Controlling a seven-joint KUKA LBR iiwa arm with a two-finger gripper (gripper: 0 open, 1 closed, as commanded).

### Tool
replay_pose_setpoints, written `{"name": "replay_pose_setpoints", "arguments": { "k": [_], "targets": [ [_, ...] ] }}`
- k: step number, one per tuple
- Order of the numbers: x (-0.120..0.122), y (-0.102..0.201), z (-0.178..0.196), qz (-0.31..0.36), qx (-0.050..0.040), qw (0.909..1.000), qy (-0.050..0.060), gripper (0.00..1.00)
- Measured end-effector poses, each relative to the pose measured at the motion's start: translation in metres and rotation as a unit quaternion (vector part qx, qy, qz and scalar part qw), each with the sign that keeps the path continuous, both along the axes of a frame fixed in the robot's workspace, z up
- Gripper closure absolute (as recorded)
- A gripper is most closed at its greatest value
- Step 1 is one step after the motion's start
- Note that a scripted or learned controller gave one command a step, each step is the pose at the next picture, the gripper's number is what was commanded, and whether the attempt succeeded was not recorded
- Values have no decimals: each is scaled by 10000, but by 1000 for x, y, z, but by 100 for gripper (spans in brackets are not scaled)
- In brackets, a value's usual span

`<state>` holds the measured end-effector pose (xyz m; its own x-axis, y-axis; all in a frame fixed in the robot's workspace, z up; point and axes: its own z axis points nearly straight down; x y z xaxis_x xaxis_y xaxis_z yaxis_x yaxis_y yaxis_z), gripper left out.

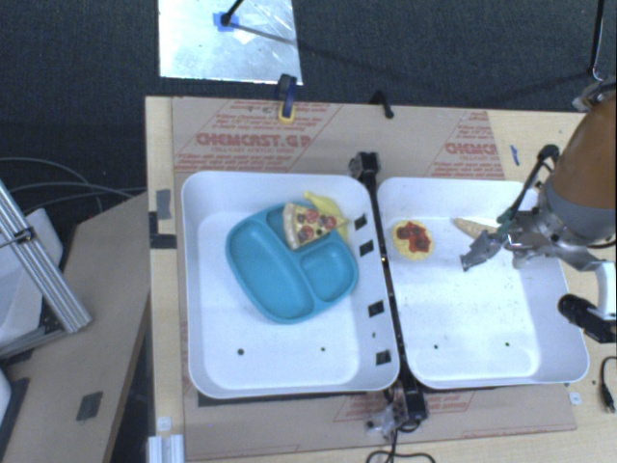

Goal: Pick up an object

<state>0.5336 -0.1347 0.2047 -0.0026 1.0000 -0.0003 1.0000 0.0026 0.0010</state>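
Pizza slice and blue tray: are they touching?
Touching. The camera view shows the pizza slice lying on the blue tray's upper rim.

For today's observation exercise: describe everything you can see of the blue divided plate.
The blue divided plate looks like smooth plastic with rounded corners, split into one large compartment and two smaller ones. It lies flat, turned at a slant, in the left white bin. A pizza slice with red toppings rests on its upper edge, over a small compartment, with something yellow beside it.
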Motion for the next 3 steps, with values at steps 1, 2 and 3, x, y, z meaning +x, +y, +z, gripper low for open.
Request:
{"name": "replay_pose_setpoints", "arguments": {
  "k": [1, 2, 3],
  "targets": [
    [1, 0, 11, 10, -3, 10000, -19, 100],
    [15, 76, 59, 46, 15, 10000, -32, 100],
    [43, 164, 104, 52, 19, 10000, -36, 100]
  ]
}}
